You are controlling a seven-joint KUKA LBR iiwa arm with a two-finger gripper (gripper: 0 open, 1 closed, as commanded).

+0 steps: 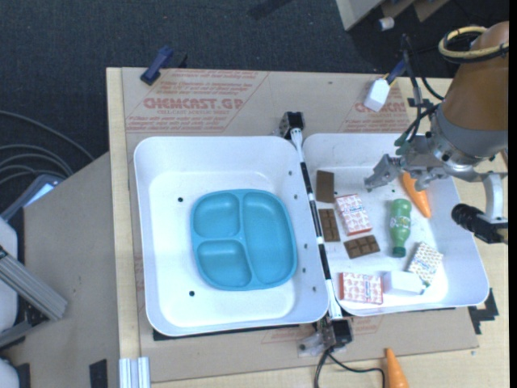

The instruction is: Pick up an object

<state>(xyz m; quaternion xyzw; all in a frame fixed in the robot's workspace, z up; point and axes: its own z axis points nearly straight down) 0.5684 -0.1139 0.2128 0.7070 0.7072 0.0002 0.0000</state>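
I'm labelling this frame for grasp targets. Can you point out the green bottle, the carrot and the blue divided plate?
green bottle (400, 226), camera view, on the middle of its body.
carrot (418, 199), camera view, on its orange body near the arm.
blue divided plate (242, 238), camera view, on the central divider ridge.

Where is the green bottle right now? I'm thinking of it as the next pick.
The green bottle lies in the right bin, toward its right half, just below the orange carrot and right of the red-and-white packet.
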